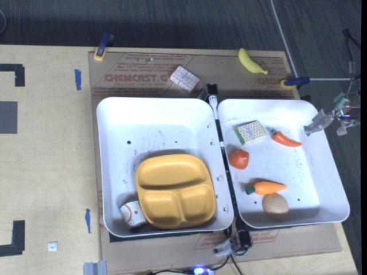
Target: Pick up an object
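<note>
The gripper (331, 119) was seen at the far right, poised over the upper right rim of the right bin (338, 196), and nothing was caught in it. Whether it was spread or closed could not be told; it was too small and blurred at that edge.

Plenty was on offer in the right bin. A red pepper (285, 139) was lying nearest the gripper, just to its left, with clear space between them. A speckled card (251, 132) was laid flat beside the pepper, toward the divider. A tomato (239, 158) was placed below the card, close to the bin's left wall. Lower down, a carrot (265, 188) was stretched out sideways, and a potato (276, 204) was tucked right under it, the two just touching or nearly so.

The left bin (114, 119) was taken up mostly by a yellow tray (174, 189) with three compartments, set toward the near wall. A small white ball (131, 213) was wedged at the tray's lower left corner.

Outside the bins, a banana (251, 62) was left on the cardboard (137, 76) behind the right bin, and a patterned packet (184, 78) was lying behind the left one.
</note>
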